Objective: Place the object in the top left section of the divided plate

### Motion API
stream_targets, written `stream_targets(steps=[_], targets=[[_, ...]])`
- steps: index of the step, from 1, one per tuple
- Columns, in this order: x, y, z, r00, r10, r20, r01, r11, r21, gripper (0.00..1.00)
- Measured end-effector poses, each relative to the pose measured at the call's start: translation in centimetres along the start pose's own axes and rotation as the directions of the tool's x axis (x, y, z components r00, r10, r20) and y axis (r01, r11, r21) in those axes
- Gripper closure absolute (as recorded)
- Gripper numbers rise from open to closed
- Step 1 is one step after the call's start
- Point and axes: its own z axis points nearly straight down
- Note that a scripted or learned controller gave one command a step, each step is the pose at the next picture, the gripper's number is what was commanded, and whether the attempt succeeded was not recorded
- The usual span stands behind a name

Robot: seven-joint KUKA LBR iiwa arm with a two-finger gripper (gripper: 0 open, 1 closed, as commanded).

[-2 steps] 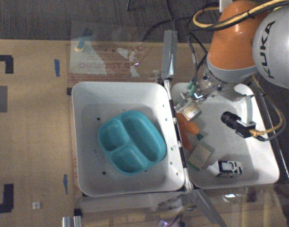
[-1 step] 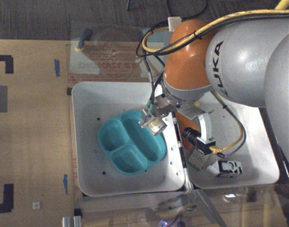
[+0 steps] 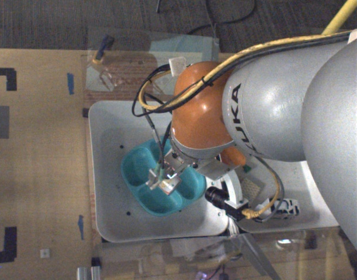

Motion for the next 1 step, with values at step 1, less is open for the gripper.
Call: stream_targets(steps=[1], targets=[[-0.19, -0.04, -0.02, 1.0, 0.003, 0.0, -0.003, 1.0, -0.001, 0.0]])
